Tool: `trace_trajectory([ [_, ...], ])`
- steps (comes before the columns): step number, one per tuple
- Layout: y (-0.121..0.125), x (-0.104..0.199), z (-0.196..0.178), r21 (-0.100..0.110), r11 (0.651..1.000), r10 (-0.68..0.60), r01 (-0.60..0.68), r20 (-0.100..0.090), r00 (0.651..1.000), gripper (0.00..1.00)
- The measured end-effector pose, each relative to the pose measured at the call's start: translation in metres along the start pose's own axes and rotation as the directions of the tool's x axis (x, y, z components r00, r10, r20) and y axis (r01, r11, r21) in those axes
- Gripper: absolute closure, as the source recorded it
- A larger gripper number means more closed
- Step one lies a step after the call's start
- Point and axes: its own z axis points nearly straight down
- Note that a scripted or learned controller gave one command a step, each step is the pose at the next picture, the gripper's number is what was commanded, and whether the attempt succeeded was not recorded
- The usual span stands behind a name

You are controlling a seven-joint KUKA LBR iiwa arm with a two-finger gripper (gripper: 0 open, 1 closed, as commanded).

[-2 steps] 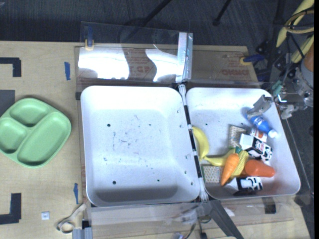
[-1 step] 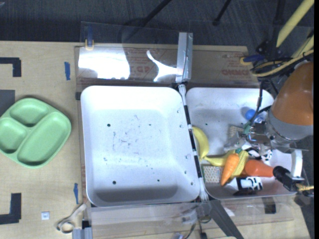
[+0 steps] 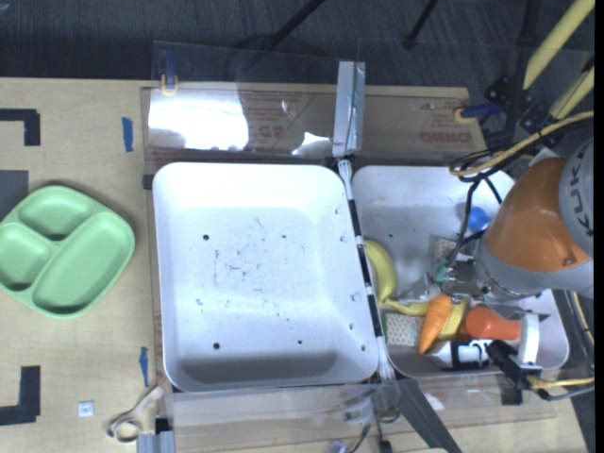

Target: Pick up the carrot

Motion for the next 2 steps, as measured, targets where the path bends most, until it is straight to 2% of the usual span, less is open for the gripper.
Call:
trace_trajectory([
  [1, -0.0009, 0.0075, 0.0046, -0.004, 1.000, 0.018, -0.018, 0.000, 1.000, 0.00],
  [2, -0.0075, 0.0085, 0.0135, 0.016, 0.995, -0.096, 0.096, 0.003, 0.995, 0.00],
])
